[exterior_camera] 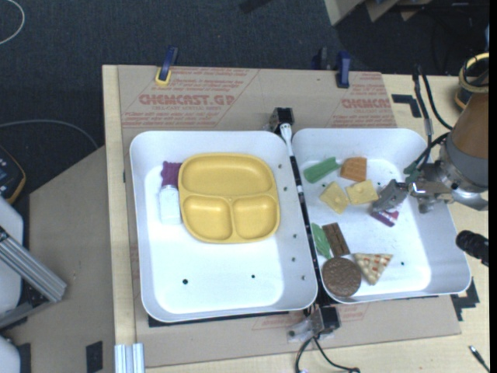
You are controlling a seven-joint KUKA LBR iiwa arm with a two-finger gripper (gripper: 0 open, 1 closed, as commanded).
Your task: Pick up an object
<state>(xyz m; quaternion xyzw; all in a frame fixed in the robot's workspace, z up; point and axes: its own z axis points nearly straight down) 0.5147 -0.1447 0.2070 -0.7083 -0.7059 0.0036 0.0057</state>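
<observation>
1. Nearest the camera: front rim of the left bin [225,311], on the desk [116,208]. This bin carries a yellow divided tray [229,195]; a purple item [170,172] and a white item [168,205] are wedged between the tray's left edge and the bin wall, both partly hidden by the tray.
2. Right bin [435,274] holds the candidate objects. From left: green piece [320,169], second green piece [321,241] touching a brown bar [336,238], brown round disc [342,277] at the front rim, yellow wedge [335,197], yellow block [362,193], orange block [354,168], triangular slice [373,265] just beside the disc.
3. Small purple object [386,217] lies directly under the tool [388,198]; likely target, judged from position alone.
4. Tool state: cannot tell. Tip is a grey blur from this angle; nothing visibly held.
5. Arm [466,150] enters from the right, cut off by the frame edge.
6. Risks: purple object is small and flat, so the tool may close above it or push it sideways. Yellow block lies just beside the tool and could be nudged or caught instead.
7. Hard to make out: the purple object's full outline, since the tool covers part of it.
</observation>
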